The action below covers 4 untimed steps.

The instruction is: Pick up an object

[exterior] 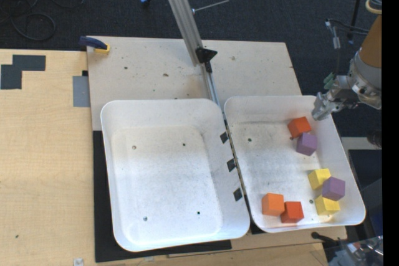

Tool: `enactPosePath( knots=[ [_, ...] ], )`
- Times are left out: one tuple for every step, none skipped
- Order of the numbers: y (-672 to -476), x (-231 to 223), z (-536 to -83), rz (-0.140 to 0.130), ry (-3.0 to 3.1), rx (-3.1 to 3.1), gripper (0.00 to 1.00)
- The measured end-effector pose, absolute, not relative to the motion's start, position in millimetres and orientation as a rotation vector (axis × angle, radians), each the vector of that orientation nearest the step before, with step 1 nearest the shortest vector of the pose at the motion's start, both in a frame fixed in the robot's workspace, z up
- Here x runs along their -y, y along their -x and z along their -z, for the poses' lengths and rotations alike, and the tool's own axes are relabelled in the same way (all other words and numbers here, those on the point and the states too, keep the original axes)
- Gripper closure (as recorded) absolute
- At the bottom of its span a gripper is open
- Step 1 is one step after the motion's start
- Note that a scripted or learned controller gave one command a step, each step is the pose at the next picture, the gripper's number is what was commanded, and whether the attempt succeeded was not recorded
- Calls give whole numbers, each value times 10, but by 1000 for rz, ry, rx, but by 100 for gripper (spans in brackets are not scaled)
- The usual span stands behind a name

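While the left bin (162, 177) lies bare, the right bin (268, 152) gathers all blocks along its right side within arm reach, and the gripper (324, 106), grip state indiscernible, hovers just beside the red block (299, 126), a likely target.

Single fixed camera, mounted high above bench (187, 65), looking down at slant. Moderate distance: both white bins fully in frame, left bin (163, 110) and right bin (274, 104) side by side in near half. Far side shows dark floor with cables, aluminium mast (182, 9) leaning up toward lens. Wooden table (43, 152) along left. Arm (368, 65) enters from right edge. No second view.
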<state>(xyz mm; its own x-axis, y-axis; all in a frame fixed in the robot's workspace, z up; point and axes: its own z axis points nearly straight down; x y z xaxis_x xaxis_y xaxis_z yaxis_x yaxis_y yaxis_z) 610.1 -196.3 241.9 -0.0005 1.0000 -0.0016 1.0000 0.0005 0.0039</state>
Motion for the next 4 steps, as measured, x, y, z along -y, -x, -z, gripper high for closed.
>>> enactPosePath(
  knots=[
    [-6109, 1973, -2953, -3, -2217, -2220, 100],
    [-6065, 1480, -2892, 1, -2219, -2229, 100],
    [-5934, 957, -2900, 1, -2220, -2229, 100],
    [-5828, 534, -2847, 3, -2221, -2229, 100]
  ],
)
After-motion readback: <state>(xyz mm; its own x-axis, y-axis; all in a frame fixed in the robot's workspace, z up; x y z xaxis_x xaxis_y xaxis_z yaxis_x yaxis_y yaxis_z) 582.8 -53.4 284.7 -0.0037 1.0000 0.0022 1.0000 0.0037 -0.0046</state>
